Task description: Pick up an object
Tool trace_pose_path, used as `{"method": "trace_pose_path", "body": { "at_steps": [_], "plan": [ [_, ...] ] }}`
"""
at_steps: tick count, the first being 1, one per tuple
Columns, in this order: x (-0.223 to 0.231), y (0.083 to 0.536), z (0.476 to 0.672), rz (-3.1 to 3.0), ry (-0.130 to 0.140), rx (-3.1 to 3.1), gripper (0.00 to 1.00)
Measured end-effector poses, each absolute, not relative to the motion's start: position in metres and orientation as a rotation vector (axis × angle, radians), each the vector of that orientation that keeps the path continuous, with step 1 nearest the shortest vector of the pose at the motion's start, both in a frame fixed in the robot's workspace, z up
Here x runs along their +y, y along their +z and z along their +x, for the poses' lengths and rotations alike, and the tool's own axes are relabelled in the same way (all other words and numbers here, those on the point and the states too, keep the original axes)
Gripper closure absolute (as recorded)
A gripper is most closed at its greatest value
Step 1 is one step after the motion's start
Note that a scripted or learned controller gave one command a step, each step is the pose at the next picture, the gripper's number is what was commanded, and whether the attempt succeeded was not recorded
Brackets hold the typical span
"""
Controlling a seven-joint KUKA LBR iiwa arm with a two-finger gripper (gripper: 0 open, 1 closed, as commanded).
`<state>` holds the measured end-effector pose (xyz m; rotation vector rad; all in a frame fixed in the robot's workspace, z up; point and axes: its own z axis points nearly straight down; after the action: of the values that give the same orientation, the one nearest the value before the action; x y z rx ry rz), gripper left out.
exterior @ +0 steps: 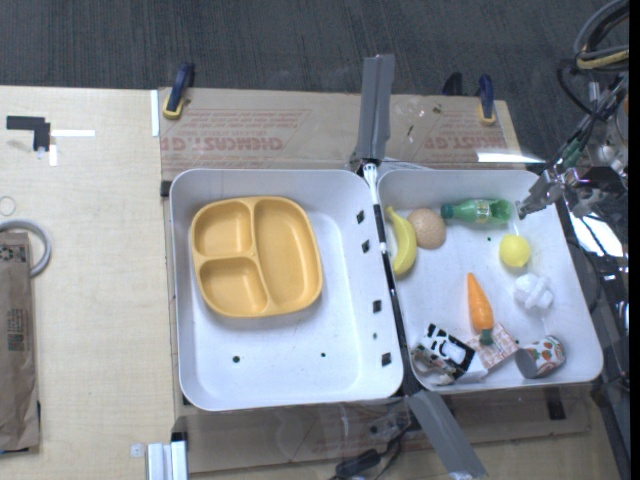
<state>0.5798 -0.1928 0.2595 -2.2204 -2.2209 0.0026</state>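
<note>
Green bottle (477, 210) lies just beside the tool (527, 206).

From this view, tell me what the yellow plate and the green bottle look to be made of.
Yellow plate: likely moulded plastic with a matte finish, going by its uniform colour, soft rounded dividers and absence of glare.
Green bottle: probably glossy translucent plastic, with bright highlights along its side; glass can't be excluded.

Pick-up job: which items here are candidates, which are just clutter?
Candidates, right bin: banana, green bottle, yellow ball, carrot, brownish ball, white piece. Gripper sits at that bin's far edge.

Clutter: yellow divided plate in left bin, blue clamps.
</note>
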Motion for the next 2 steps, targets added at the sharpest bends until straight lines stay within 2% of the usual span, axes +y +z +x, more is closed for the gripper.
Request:
{"method": "trace_pose_path", "body": {
  "at_steps": [1,2],
  "plan": [
    [-0.176,0.142,0.540,-2.201,0.004,-2.240,0.00],
    [-0.112,0.090,0.526,-2.181,0.004,-2.259,0.00]
  ]
}}
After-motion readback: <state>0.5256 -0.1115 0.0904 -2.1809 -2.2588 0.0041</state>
